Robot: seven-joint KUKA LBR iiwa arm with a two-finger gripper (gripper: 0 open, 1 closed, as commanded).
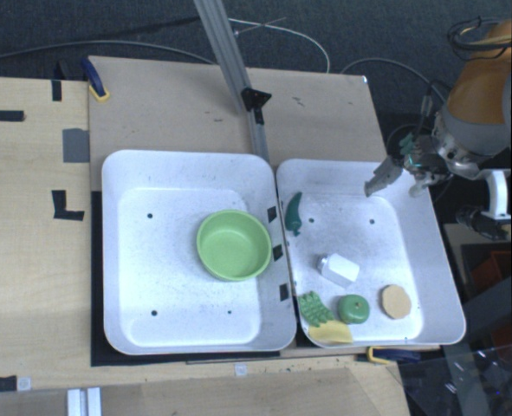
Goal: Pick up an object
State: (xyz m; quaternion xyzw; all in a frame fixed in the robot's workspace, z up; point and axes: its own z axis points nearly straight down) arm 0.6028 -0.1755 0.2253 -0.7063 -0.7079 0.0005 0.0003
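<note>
found the claw hanging over the far right corner of the right bin, at the end of the grey arm with its orange band. saw its two prongs spread apart with nothing between them, tips low near the bin floor yet touching no object. judged this an approach posture: spread wide to drop around something, not yet committed to a target.

counted the candidates in the right bin: a dark green pepper-like piece by the left wall, a white block lying alone mid-floor, and along the near edge a green leafy piece, a yellow piece just beside it, a round green object and a tan disc. noted the green bowl sitting upright in the left bin, well apart from the claw.

judged the white block the easiest pick, being nearest with bare floor on all sides. thought the near-edge cluster awkward, packed close to the wall and to each other. reckoned the task barely begun, with nothing lifted off the bench.
</note>
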